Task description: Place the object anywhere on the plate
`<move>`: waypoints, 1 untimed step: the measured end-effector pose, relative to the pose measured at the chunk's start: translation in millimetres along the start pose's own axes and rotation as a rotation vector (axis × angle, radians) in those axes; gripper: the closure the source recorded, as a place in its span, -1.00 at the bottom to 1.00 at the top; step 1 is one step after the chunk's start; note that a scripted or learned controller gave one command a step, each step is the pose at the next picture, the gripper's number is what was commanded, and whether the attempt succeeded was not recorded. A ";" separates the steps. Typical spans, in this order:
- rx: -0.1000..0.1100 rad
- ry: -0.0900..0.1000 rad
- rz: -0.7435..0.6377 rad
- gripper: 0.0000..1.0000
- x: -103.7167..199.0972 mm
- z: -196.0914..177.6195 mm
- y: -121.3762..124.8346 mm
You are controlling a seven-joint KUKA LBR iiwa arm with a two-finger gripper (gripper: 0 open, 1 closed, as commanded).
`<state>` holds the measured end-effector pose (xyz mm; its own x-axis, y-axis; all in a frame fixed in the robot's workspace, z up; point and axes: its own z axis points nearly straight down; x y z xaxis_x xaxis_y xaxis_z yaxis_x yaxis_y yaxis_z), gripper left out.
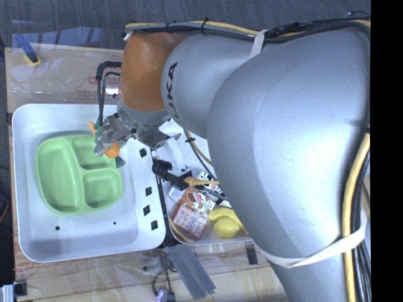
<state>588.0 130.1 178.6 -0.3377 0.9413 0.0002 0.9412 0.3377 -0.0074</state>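
Observation:
A light green divided plate (69,175) lies in the left white bin (38,244). My gripper (106,140) hangs over the plate's upper right corner, right above its rim. A small orange object with green bits (112,150) sits between the fingers, and the gripper is shut on it. Another bit of orange (92,128) peeks out on the gripper's far side. The arm's orange band (141,68) and big grey body cover most of the right bin.
In the right bin, below the arm, lie a brown-and-red snack packet (189,218), a yellow lemon-like object (225,224) and a small black-and-white patterned item (204,181). A black cable fitting (165,168) hangs over the divider between the bins.

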 end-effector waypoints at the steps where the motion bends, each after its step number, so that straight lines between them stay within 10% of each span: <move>1: 0.000 0.000 0.000 -1.00 -0.2 -0.1 0.0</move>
<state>588.1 129.9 178.7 -0.3373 0.9414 0.0000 0.9414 0.3373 -0.0071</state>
